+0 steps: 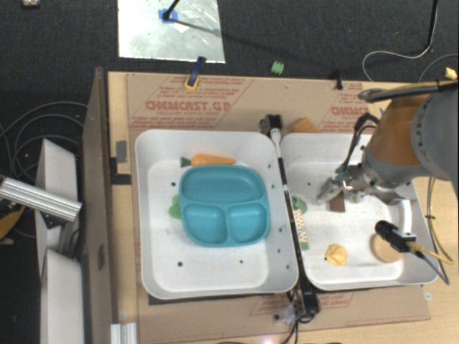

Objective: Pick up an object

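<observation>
over the right bin [320, 165] hovers the pincer [336, 193].

A blue tray [224, 205] fills the middle of the left bin [161, 264], a carrot [212, 160] at its far edge; floor lies bare along the near wall. The arm [409, 138] overhangs the far side of the right bin [315, 162]; a yellow lump [336, 254] and, perhaps, green scraps [298, 221] edge its bare near floor.

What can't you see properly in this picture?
All in the camera view:
1. Green thing: mostly hidden under the blue plate.
2. Brown thing: partly covered by the pincer, too small to name.
3. Arm: cut off by the right edge.
4. Orange bit behind the right bin: partly hidden by its rim.
</observation>
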Controlling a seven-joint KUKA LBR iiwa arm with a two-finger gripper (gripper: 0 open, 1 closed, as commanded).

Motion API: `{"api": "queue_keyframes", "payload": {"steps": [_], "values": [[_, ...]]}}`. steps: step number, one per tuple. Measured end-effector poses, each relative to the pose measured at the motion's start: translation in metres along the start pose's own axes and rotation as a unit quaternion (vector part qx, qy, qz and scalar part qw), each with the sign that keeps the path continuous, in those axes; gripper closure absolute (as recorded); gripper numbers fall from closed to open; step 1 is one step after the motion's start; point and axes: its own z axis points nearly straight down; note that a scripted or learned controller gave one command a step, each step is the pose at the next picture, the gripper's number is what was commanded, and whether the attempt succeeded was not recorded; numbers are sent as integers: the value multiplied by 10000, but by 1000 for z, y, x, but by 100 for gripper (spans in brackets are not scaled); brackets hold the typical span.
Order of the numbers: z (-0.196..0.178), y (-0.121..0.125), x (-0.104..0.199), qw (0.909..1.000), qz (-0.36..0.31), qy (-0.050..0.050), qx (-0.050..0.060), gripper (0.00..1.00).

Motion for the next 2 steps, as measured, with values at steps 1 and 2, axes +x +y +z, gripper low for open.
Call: {"api": "queue_keyframes", "payload": {"steps": [1, 2], "values": [[-11, 2, 0, 10000, -7, -4, -28, 100], [-106, 19, 78, 10000, -54, 6, -60, 100]]}}
